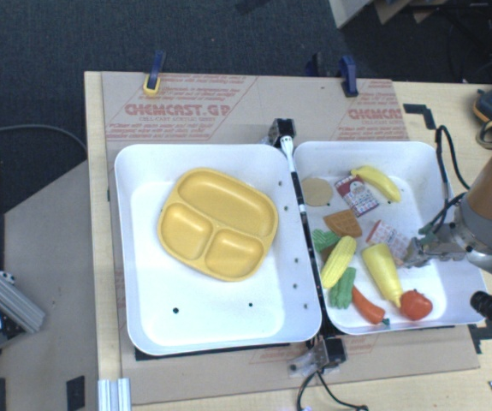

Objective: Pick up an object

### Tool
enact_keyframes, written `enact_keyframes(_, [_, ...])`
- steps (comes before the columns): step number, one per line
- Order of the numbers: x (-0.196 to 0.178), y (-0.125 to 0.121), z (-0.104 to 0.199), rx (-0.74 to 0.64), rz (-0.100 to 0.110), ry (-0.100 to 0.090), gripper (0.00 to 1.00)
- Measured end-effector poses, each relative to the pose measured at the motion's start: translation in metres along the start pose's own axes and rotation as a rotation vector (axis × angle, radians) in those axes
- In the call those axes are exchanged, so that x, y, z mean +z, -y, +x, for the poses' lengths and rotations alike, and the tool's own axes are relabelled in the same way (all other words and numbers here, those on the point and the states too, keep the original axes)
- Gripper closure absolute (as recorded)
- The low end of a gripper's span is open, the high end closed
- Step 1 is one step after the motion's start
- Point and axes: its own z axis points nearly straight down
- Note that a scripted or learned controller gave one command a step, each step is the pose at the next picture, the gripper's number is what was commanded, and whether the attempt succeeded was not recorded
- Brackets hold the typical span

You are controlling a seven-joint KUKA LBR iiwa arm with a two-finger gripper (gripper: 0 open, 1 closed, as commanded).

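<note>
The arm's two-finger gripper (418,253) hangs low over the right-hand shallow white bin (417,157), its state impossible to tell, beside a yellow plastic squeeze bottle (382,273) and red toy tomato (415,305). The left-hand white bin (134,255) holds a yellow three-compartment plastic tray (217,223).

A robot test lab.
The bench (228,110) has a clamped board, two white bins (143,255), loose cables (23,131) and dark carpet (100,24).

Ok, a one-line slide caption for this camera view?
Gripper low in the right bin beside toy food; yellow divided plate in the left bin.
</note>
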Motion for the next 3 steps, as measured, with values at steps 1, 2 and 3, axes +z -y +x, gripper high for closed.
enact_keyframes(1, [-0.059, 0.007, 0.0, -0.002, -0.005, 0.002, 1.0])
enact_keyframes(2, [-0.123, 0.005, -0.001, -0.003, -0.005, 0.002, 1.0])
enact_keyframes(3, [-0.122, 0.004, -0.001, -0.003, -0.001, 0.0, 1.0])
